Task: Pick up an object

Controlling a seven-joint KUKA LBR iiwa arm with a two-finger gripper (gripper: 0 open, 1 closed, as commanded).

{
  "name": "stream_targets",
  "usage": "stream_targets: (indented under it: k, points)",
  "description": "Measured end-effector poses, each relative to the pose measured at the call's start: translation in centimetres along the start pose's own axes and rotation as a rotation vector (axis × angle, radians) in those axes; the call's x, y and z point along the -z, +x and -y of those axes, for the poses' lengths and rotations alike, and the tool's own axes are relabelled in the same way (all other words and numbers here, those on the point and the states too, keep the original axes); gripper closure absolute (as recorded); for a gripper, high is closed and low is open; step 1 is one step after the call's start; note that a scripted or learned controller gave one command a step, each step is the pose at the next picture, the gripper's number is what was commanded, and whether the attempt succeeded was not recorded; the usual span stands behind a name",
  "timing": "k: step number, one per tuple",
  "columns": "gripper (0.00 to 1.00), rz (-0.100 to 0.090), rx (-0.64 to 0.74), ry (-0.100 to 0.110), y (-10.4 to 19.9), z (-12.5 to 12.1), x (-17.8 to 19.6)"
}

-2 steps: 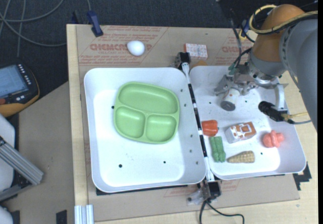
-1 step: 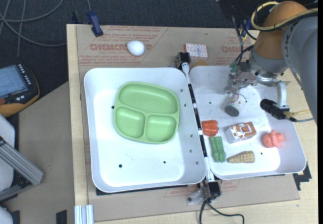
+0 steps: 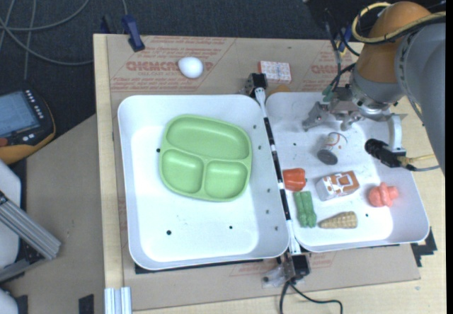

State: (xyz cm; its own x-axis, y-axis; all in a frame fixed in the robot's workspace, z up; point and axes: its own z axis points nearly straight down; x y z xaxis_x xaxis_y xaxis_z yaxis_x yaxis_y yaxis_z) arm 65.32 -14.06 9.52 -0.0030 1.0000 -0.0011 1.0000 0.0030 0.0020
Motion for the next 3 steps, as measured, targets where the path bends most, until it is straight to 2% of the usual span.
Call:
stream_targets:
  k: [1,2,3]
  points:
    - [0.0,-0.001,-0.004,0.004,-1.1,3.9,-1.1]
    - [1.0,-0.001,-0.004,0.001,-1.1,3.8,0.0]
    - [1.0,-0.002,0.0,-0.001,7.6,3.3,9.1]
